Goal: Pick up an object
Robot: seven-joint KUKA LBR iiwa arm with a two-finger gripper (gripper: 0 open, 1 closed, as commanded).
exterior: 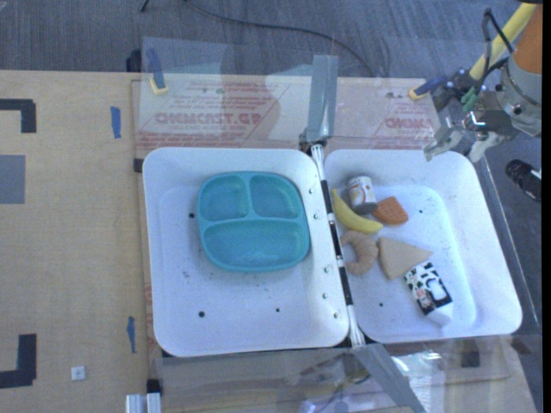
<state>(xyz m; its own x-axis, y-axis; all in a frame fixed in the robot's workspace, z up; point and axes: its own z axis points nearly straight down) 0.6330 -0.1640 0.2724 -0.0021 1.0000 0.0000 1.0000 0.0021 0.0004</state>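
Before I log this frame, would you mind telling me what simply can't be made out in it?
- Hand, camera view: small and blurred at the right bin's far corner; open or shut cannot be told.
- Arm: cut off by the top and right edges.
- Small can: label too small to read.
- Black-and-white carton: print too blurred to read.
- Tan lump beside the banana: too blurred to identify.

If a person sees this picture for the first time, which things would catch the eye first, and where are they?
Probably the teal divided plate, lying alone in the left bin. Next, the cluster of small items in the right bin: a yellow banana, an orange piece, a tan wedge and a black-and-white packet. The gripper hangs over that bin's far right corner.
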